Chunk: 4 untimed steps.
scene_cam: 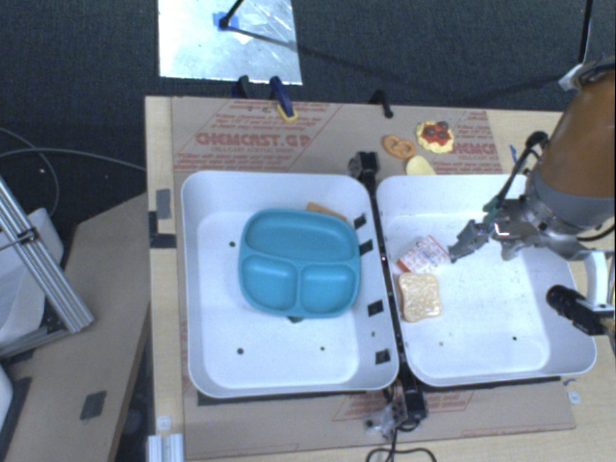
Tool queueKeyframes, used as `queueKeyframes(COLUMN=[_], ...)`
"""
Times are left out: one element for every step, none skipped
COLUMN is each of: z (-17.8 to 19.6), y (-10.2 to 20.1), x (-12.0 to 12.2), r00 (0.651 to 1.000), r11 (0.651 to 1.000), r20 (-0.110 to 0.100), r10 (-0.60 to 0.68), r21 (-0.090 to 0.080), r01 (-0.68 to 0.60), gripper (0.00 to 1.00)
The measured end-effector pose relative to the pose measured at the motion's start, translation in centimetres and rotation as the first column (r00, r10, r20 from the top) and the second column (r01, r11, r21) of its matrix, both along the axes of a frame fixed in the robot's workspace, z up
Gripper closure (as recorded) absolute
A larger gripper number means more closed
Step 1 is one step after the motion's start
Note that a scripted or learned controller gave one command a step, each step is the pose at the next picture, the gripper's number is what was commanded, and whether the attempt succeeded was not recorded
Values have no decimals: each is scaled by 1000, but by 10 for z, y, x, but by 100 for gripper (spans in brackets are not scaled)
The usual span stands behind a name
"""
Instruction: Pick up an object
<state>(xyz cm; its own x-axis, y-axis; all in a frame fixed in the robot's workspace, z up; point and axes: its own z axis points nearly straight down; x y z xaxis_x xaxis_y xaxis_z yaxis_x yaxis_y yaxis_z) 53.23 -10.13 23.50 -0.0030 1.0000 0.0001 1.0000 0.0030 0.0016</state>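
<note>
My gripper (466,243) hangs over the right bin (539,345), reaching in from the right with the orange-banded arm behind it. Just left of its tip lies a small red-and-white packet (423,254). Below that packet rests a tan cracker-like square (420,296) near the bin's left wall. The gripper tip is close to the packet, but nothing shows between the fingers.
A blue divided plate (298,263) sits in the left bin (217,354), with an orange piece (325,210) poking out behind it. On the cardboard behind the bins lie a pretzel-like toy (397,146), a red-topped round toy (435,136) and a pale yellow piece (420,166).
</note>
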Motion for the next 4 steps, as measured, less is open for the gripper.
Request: queueKeyframes(z=[8, 19, -20, -53], y=[58, 55, 97, 207], x=[-47, -44, -46, -43], r00=[1000, 1000, 1000, 1000], r11=[1000, 1000, 1000, 1000], r20=[-2, 4, -5, -4], r10=[6, 2, 5, 12], r21=[3, 0, 2, 4], r01=[-6, -2, -5, -11], gripper=[0, 100, 100, 100])
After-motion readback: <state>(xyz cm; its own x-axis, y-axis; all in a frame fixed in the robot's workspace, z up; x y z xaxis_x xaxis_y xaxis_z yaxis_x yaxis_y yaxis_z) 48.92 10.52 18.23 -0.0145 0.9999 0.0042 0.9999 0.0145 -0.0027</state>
